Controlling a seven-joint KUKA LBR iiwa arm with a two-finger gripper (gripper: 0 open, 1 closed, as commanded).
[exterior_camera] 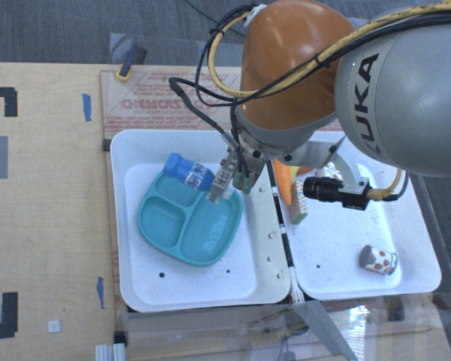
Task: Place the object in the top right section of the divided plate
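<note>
A teal divided plate (188, 228) lies tilted in the left bin (135, 277). A small bottle (186, 171) with a blue cap and a clear body lies on its side across the plate's upper rim, over the top section. My gripper (229, 191) hangs just right of the bottle, above the plate's upper right corner. Its fingers (219, 182) stand apart and nothing shows between them. The bottle's clear end is close to the left finger; whether they touch is unclear.
In the right bin (413, 277), an orange carrot-like object (285, 180) and a green item (298, 210) lie by the divider. A small white cup with red dots (378, 259) lies at the front right. The arm's bulk covers the bins' back.
</note>
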